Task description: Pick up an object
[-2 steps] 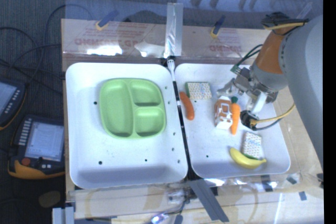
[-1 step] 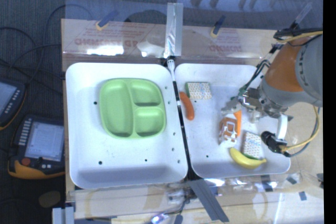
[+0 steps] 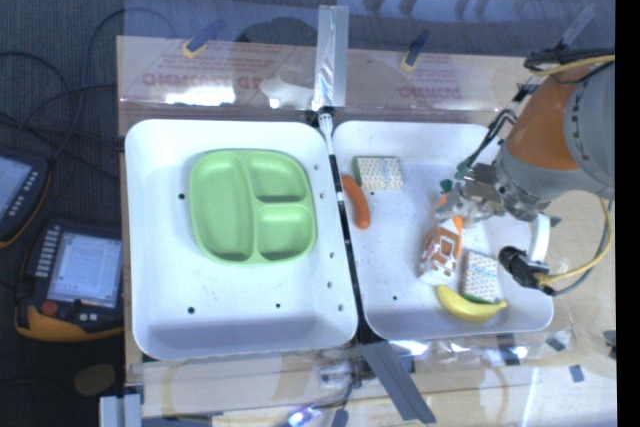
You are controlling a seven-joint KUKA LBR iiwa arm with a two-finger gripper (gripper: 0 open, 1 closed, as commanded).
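lying in the right bin (image 3: 400,310) just below the gripper (image 3: 462,202), the orange-and-white snack pouch (image 3: 441,250) looks light, soft and crinkly, so you'd pinch it across its narrow middle. a banana (image 3: 468,305) and a small box (image 3: 481,275) crowd its lower end; a carrot (image 3: 357,201) lies near the divider. your arm (image 3: 555,135) reaches in from the right, wrist bent down over the pouch's top. you cannot tell how the gripper is set.

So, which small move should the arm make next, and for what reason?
Probably lower the gripper a little onto the orange-and-white snack packet: it hangs right over the packet's upper end in the right bin, and nothing appears held yet.
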